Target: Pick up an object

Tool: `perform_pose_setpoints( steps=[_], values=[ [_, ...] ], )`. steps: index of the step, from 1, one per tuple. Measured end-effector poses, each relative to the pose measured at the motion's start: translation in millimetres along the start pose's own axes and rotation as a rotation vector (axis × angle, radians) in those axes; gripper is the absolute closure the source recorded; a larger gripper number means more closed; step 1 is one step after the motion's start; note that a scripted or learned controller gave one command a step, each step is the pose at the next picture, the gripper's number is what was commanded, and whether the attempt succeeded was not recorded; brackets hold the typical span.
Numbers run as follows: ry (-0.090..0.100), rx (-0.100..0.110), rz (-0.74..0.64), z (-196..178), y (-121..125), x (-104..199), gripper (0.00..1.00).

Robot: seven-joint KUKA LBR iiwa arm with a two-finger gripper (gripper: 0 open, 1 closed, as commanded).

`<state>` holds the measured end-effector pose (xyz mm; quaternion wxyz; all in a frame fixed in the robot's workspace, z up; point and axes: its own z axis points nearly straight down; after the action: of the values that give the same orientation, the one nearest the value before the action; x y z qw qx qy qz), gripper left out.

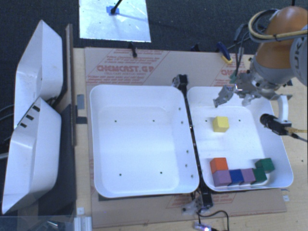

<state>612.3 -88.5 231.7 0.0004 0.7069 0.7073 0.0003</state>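
Observation:
A yellow cube (221,123) lies alone in the upper middle of the right bin (245,141). Along that bin's front wall sit an orange block (219,164), a purple block (222,178), a blue block (236,176), a pale purple block (248,175) and a green block (263,168), packed close together. My gripper (235,97) hangs over the back of the right bin, above and a little behind the yellow cube. It is open, with nothing between its fingers (222,97).
The left bin (139,138) adjoins the right one along a black divider (190,129). Two spare white bins (36,114) lean at the far left. A black camera part (272,123) juts from the wrist over the right bin's right side.

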Motion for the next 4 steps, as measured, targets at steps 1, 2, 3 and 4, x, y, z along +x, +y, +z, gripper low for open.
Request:
perform_pose_setpoints(
  steps=[1,2,3,4],
  values=[
    [0.0,0.008,0.002,150,-19,-13,0.0],
    [0.0,-0.001,-0.001,145,39,-18,0.0],
    [0.0,0.001,0.001,145,-12,-5,0.0],
    [0.0,-0.002,0.001,134,-11,-6,1.0]
  ],
)
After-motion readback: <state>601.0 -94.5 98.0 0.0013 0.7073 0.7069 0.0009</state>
